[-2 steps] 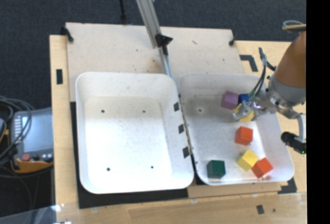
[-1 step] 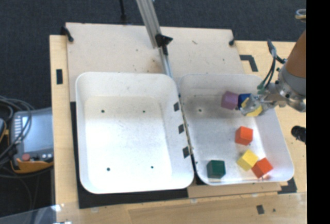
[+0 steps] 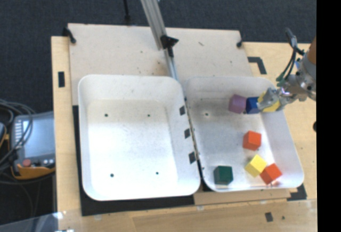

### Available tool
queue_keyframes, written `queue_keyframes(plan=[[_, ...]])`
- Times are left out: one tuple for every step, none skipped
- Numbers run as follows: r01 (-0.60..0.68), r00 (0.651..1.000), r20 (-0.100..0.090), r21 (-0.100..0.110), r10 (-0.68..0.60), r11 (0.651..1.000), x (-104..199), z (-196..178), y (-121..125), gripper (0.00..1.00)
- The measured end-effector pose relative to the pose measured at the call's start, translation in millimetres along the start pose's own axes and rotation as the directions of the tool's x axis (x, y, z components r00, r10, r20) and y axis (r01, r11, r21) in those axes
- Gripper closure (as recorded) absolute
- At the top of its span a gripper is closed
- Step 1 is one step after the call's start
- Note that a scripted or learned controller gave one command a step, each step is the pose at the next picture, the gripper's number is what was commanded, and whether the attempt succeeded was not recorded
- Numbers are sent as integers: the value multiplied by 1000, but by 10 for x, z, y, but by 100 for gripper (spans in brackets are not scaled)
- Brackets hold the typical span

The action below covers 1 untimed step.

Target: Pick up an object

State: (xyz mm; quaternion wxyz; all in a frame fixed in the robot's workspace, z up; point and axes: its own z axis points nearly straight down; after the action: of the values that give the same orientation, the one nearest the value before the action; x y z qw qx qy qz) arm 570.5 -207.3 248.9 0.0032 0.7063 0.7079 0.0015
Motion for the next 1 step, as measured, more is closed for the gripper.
queue_keyframes(plan=[[6, 1000, -4, 5, -6, 1000, 550, -96, 42, 100]])
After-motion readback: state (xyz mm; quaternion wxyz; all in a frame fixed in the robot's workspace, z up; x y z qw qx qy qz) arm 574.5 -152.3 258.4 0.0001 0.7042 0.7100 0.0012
